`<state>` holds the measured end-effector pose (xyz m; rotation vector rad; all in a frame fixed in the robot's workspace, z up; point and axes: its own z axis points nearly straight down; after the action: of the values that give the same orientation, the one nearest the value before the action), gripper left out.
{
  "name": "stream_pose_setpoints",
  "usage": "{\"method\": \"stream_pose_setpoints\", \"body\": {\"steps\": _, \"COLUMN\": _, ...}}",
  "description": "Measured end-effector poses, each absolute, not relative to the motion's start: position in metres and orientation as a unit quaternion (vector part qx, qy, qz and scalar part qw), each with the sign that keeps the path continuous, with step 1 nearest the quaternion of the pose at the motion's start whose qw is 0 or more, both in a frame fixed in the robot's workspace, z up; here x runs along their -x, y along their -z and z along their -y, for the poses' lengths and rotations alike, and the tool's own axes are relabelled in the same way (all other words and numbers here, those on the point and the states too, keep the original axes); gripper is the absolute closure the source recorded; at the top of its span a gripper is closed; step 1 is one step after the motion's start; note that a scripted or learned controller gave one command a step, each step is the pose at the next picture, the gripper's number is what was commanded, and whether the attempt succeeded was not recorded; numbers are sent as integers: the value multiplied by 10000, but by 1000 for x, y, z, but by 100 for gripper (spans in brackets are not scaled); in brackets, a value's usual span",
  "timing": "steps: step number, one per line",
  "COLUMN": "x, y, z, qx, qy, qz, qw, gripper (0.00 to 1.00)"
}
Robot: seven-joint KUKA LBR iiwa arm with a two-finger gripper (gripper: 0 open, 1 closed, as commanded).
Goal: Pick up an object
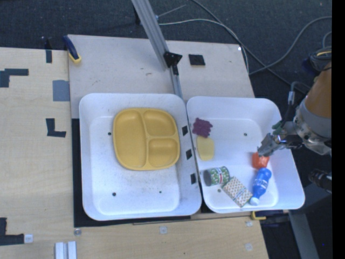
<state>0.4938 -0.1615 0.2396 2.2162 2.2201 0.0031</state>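
Observation:
The right bin holds a purple bunch of grapes, a pale yellow piece, a green can lying on its side, a patterned small box, a blue bottle and a small red-orange object. My gripper reaches in from the right and sits just above the red-orange object, at its upper right edge. Whether it touches the object is unclear.
The left bin carries a yellow divided plate. A metal pole slants down to the seam between the bins. Cables lie on the dark floor at the back right.

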Motion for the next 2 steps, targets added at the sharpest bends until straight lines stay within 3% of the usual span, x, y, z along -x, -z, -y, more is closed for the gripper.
{"method": "stream_pose_setpoints", "body": {"steps": 1, "x": -494, "y": -240, "z": 161, "qx": -7066, "qy": 2, "qz": -7076, "qw": -5, "gripper": 100}}
{"method": "stream_pose_setpoints", "body": {"steps": 2, "x": -501, "y": -241, "z": 115, "qx": -7049, "qy": -3, "qz": -7093, "qw": -8, "gripper": 100}}
